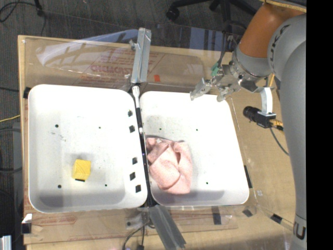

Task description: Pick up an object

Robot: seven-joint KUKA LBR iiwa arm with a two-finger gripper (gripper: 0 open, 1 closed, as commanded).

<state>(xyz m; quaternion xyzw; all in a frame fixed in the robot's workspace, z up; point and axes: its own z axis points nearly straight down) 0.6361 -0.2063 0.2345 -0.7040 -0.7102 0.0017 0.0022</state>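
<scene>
A crumpled pink cloth (169,164) lies in the right bin (218,134), against its left wall near the front. A small yellow block (81,169) sits in the left bin (57,113), toward its front. My gripper (209,91) hangs over the far rim of the right bin, well away from the cloth. Its two fingers are spread apart with nothing between them.
A metal bar (140,56) runs back from the divider between the two bins. A clear plastic sheet (104,61) covers the bench behind the bins. My arm (281,40) fills the right side of the view.
</scene>
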